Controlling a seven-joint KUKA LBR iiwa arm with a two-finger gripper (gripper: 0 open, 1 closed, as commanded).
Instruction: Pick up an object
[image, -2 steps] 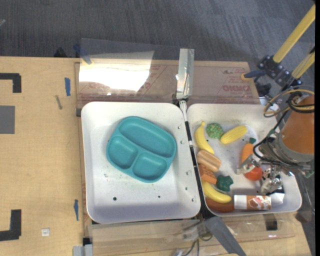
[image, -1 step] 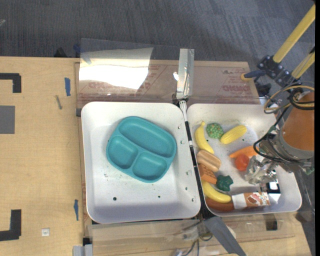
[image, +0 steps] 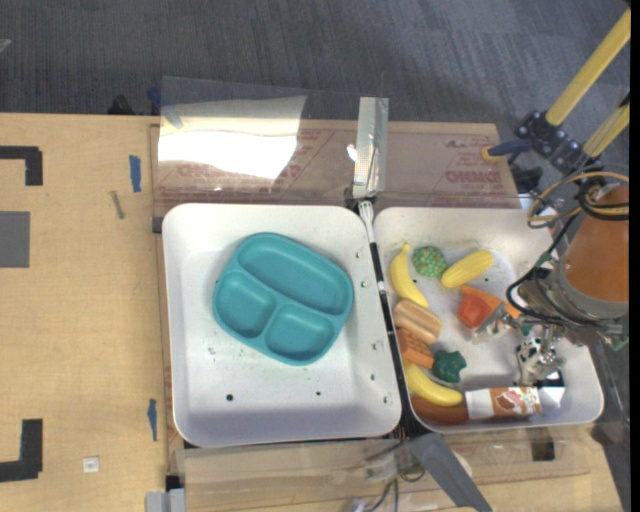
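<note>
Nearest me, at the right bin's (image: 590, 405) front wall, I see a bottle (image: 515, 401) lying on its side, white with a red label, just below the gripper (image: 538, 352). The gripper hangs low over the right side of that bin, arm (image: 600, 255) with its orange band above it. I cannot tell how far the gripper is open, and I see nothing between its tips.

Left of the gripper, near it, sits an orange-red toy (image: 476, 306). Further left and a bit lower, a dark green piece (image: 448, 364) rests on a banana (image: 432, 385) at the bin's front left. Above those, a hot dog (image: 417, 320), with a small orange piece (image: 416, 354) just under it. Another banana (image: 403, 277) runs along the bin's left wall. Up and left of the gripper, a green broccoli-like toy (image: 430, 261) lies just beside a yellow corn-like toy (image: 467, 268); they look touching or nearly so.

Well to the left, in the left bin (image: 190, 400), a teal divided plate (image: 284, 297) sits tilted, apart from all the toys.

Both bins rest on the desk (image: 75, 300), light wood with black corner marks and blue tape bits, far left of the gripper. Behind the bins, a clear sheet (image: 235, 150) and a metal bar (image: 369, 145) between them.
</note>
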